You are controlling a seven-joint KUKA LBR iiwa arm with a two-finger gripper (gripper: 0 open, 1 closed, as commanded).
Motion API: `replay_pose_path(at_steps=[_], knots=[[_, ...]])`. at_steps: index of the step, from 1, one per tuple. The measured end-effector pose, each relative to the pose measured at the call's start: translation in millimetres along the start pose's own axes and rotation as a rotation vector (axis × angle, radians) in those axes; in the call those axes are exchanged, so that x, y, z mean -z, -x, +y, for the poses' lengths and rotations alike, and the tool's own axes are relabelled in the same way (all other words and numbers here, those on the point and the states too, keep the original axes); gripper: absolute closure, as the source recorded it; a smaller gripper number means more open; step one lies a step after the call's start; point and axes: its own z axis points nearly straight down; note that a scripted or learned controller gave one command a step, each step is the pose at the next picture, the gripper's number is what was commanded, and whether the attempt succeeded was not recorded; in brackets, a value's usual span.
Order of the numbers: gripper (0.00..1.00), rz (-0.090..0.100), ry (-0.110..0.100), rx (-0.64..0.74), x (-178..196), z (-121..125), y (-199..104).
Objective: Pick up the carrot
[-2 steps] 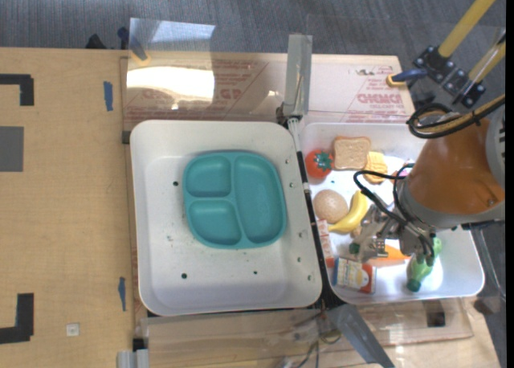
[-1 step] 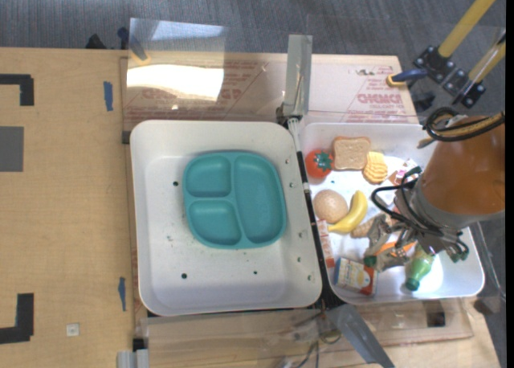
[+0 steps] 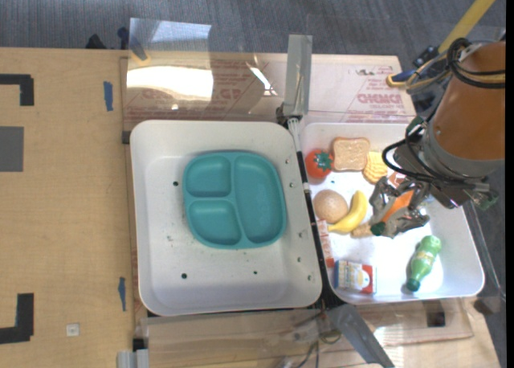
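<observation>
hand (image 3: 399, 207) low in right bin, carrot (image 3: 395, 205) between its fingers

The carrot (image 3: 399, 203) sits between my fingers, right of the frame's centre, in the right-hand bin (image 3: 458, 278). It is a small orange piece, slanting from upper right down to lower left, with a bit of green at its lower left end. My metal fingers cover much of it, so I see only part of its length.
</observation>
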Motion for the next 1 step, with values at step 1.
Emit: replay_pose_path(at_steps=[1], knots=[[1.0, -0.005, -0.001, -0.002, 9.3, -0.2, 2.1]])
